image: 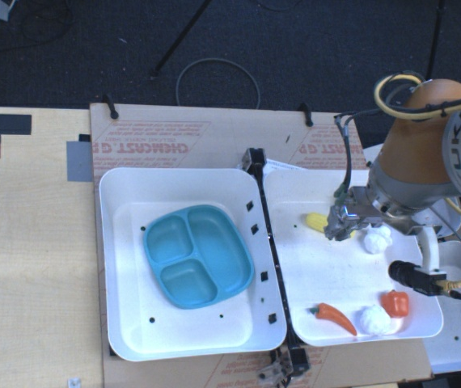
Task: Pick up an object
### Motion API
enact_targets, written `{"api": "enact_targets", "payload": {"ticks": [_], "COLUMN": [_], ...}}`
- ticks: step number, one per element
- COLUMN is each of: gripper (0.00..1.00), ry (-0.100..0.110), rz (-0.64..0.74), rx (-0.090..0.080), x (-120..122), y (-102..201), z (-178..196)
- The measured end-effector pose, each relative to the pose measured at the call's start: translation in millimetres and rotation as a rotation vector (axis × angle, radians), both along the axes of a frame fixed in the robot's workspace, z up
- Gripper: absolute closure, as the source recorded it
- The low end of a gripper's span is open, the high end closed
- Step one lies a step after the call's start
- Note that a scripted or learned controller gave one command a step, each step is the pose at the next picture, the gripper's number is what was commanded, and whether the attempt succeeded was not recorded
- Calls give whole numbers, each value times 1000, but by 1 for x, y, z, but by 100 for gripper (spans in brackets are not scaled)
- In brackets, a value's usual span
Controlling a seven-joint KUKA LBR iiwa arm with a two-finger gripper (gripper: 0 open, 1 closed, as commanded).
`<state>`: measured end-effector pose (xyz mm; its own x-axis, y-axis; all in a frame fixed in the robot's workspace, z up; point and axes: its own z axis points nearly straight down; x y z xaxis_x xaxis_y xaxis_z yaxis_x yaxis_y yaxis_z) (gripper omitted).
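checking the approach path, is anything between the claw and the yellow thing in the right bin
Nothing visible stands between them. The claw sits right beside the yellow object, on its right. The white ball lies on the claw's other side, and the orange carrot lies well below near the bin's front edge.

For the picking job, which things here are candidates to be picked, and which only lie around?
For the job:
- pincer
- yellow item beside it
- white ball
- carrot
- white lump
- red pepper
- right bin

Lying about:
- blue divided plate
- left bin
- cardboard sheet
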<state>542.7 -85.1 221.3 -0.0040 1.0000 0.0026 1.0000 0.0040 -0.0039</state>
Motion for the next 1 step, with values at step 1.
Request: {"api": "enact_targets", "payload": {"ticks": [1], "gripper": [100], "ry": [0], "rz": [0], "rx": [0], "x": [-11], "y": [53], "z": [4]}}
